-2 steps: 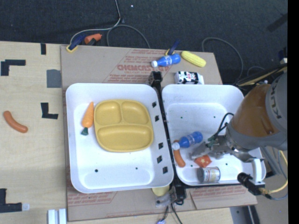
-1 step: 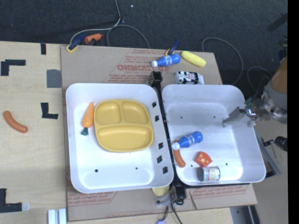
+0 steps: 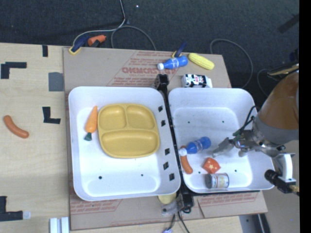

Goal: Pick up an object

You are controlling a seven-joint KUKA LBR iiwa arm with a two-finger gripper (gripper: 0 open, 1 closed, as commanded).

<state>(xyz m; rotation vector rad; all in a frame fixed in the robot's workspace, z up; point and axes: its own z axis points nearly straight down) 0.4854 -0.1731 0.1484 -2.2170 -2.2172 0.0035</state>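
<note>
Nearest us in the right bin (image 3: pixel 243 101) lies a small can (image 3: pixel 217 181) on its side, with a red-orange block (image 3: pixel 211 166) just above it and an orange sausage-shaped piece (image 3: pixel 186 164) near the bin's left wall. Just beyond them rests the blue bottle (image 3: pixel 197 145), tilted, white cap to the left. The gripper (image 3: pixel 224 147) hangs just right of that bottle, fingers (image 3: pixel 218 149) spread apart with nothing between them. We judge the bottle the likeliest target: we would centre the jaws across its body, not its cap, and descend fully before closing, keeping clear of the block. Farther off, the left bin (image 3: pixel 77 130) holds a yellow tray (image 3: pixel 129 130) and a carrot (image 3: pixel 91 120).
</note>
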